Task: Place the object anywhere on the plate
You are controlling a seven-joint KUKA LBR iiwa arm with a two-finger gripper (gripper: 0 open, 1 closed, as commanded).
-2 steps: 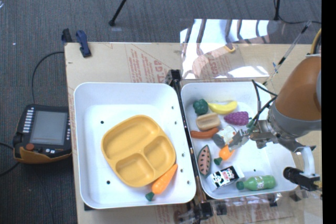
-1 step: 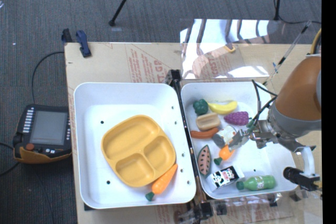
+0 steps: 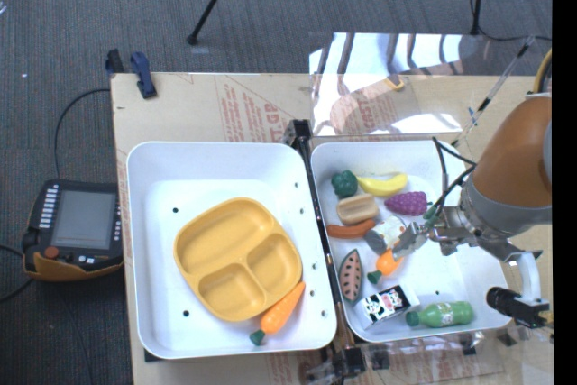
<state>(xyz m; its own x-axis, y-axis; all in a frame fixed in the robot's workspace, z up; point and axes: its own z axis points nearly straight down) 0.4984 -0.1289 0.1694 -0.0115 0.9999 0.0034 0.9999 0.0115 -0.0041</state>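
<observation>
Nearest the lens, a green bottle (image 3: 444, 314) and a cow-print carton (image 3: 386, 302) lie flat at the right bin's (image 3: 469, 160) front edge, below the gripper (image 3: 397, 250). Its fingers (image 3: 407, 239) slant down among the toys toward a small orange carrot (image 3: 387, 263) just under their tips; they look narrowly parted, though the view is too coarse to say whether they clasp it. That piece seems the likely object, and it sits in the right bin, not on the plate (image 3: 236, 258). Left of the fingers lie a watermelon slice (image 3: 351, 274), a hot dog (image 3: 357, 210) and broccoli (image 3: 343, 184); above them a banana (image 3: 382, 184) and grapes (image 3: 407, 203), all smooth moulded plastic. Far to their left, the yellow three-part plate rests in the left bin (image 3: 153, 194), a bigger carrot (image 3: 282, 310) touching its rim.
</observation>
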